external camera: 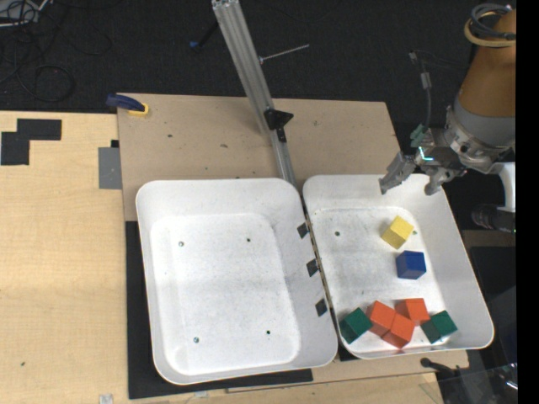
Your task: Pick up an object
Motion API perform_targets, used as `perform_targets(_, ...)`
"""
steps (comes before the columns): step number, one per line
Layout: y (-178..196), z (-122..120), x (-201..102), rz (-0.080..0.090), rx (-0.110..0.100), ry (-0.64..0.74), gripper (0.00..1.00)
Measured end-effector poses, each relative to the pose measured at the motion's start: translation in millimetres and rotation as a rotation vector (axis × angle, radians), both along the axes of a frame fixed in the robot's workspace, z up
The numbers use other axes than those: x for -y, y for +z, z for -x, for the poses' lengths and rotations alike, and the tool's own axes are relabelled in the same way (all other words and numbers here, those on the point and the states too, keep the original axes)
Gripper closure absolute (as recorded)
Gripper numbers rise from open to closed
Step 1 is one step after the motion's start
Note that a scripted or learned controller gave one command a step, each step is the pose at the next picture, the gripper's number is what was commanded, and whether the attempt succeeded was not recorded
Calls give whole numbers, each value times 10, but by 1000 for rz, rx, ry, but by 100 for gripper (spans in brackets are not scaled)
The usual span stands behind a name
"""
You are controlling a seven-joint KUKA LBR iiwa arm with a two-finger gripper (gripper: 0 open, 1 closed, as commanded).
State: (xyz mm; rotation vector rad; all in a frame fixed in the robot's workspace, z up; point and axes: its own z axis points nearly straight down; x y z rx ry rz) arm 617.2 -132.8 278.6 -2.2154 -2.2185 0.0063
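Jaws spread wide, gripping nothing, the gripper (414,178) hangs over the right bin's (472,297) far edge, above the yellow block (397,231).

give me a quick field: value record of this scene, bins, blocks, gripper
left bin: white, shallow
right bin: white, holds all blocks
yellow block: alone, upper part of the right bin
blue block: just below the yellow
near-corner cluster: two green blocks flanking orange blocks
gripper: open, above the right bin's far edge, holding nothing
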Motion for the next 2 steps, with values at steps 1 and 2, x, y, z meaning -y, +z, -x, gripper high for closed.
perform_targets(1,26,-7,1,1,5,0,0)
perform_targets(2,-426,53,-26,1,-1,-1,0)
